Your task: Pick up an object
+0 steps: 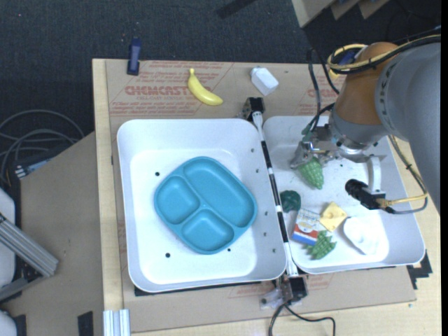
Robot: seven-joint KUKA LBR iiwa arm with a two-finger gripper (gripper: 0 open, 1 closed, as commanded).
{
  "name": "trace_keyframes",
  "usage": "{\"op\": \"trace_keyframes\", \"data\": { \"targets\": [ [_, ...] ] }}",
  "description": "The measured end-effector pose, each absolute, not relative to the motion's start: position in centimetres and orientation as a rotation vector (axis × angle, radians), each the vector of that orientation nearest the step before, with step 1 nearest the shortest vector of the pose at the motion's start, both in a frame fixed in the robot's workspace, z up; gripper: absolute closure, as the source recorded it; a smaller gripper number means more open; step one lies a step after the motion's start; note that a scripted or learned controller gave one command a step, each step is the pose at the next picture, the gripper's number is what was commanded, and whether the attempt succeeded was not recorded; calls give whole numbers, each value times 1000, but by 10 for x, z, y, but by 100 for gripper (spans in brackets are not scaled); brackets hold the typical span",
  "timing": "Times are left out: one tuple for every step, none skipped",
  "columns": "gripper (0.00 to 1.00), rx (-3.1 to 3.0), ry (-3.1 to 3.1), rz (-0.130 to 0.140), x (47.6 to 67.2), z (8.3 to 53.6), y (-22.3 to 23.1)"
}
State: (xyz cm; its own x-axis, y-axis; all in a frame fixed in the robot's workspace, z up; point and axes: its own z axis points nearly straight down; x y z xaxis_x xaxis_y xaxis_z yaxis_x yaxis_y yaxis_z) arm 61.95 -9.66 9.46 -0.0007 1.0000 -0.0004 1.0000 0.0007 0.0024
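Observation:
My gripper [313,152] hangs low over the back left part of the right bin [399,254], under the orange-banded wrist. Directly beneath it and touching its tip lies a bumpy light-green toy [313,173]. Further forward in that bin lie a dark green round piece [290,200], a yellow block [333,217], a white lump [362,235], a small red, white and blue item [306,231] and a leafy green toy [322,246]. Whether the light-green toy is gripped is hidden by the wrist.
The left bin [140,159] holds a blue divided plate [203,203]. On the bench behind the bins lie a banana [203,89], a white block [264,80] and a small blue item [134,56]. A black cable fitting [358,190] hangs over the right bin.

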Motion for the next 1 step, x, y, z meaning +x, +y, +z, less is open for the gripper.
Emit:
{"op": "trace_keyframes", "data": {
  "targets": [
    [100, 2219, 2222, 4, 578, 194, -28]
  ]
}}
